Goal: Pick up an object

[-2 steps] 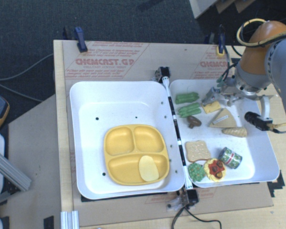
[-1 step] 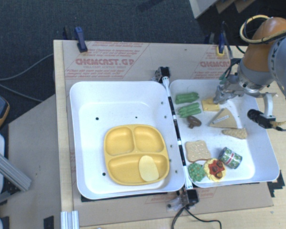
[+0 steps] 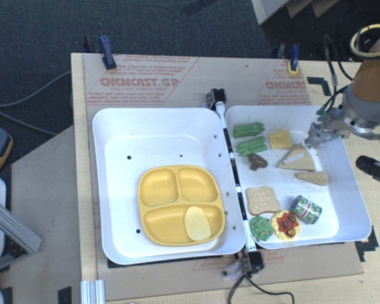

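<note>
On the counter (image 3: 177, 75) we see two white bins side by side. The left bin (image 3: 114, 132) holds a yellow tray (image 3: 171, 198) with a pale oval (image 3: 197, 223) in its near compartment. The right bin (image 3: 348, 189) holds toy food: green pods (image 3: 249, 130), cheese (image 3: 280, 139), a wedge (image 3: 297, 159), bread (image 3: 263, 200), a can (image 3: 306, 209). The gripper (image 3: 316, 135) hangs over the far right part, just beside the wedge; we cannot tell how its jaws stand.

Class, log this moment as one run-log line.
gripper: above right bin, near yellow cheese | grasp: unclear | yellow tray: left bin
</note>
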Controlling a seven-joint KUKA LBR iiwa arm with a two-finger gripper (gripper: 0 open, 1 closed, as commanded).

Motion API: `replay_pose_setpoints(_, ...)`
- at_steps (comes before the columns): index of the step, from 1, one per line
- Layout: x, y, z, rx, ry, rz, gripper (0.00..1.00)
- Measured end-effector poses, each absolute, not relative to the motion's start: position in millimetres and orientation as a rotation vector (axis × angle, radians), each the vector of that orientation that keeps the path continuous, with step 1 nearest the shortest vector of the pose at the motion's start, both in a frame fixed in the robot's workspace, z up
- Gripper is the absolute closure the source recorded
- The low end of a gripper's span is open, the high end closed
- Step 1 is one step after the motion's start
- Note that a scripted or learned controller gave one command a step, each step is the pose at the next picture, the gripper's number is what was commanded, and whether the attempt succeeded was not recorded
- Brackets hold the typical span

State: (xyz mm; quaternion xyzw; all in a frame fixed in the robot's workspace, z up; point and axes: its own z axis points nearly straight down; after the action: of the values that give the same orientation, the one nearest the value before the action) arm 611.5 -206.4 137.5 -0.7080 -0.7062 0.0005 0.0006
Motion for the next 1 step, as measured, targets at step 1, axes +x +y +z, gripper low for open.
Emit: replay_pose_setpoints(1,615.8,-136.4,135.6,-2.212,-2.226,-0.002,1.00)
